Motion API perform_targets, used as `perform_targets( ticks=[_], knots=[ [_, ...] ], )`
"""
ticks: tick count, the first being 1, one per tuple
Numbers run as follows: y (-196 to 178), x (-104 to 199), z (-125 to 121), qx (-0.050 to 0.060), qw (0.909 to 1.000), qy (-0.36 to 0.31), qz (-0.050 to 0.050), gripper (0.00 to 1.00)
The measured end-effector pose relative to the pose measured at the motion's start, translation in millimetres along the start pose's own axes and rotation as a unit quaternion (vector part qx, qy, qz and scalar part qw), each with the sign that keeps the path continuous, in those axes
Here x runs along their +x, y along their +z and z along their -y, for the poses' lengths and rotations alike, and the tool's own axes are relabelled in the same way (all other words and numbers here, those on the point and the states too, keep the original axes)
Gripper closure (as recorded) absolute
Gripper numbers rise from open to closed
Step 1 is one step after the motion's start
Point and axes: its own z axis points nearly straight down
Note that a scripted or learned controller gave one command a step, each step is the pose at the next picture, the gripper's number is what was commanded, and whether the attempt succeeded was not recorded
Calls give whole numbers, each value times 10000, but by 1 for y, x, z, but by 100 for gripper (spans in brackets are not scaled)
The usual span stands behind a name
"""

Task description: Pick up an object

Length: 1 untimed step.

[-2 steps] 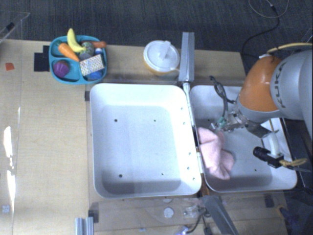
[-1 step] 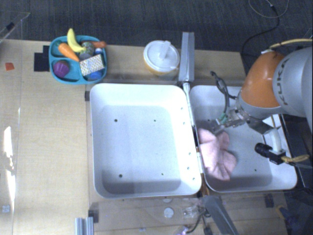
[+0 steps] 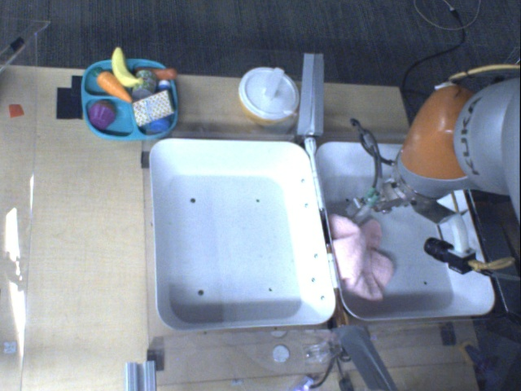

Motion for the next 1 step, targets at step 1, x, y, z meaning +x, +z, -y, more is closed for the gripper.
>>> perform_targets(
  ticks=[1],
  knots=[
    [0,0,0,0,10000,0,0,0]
  ],
)
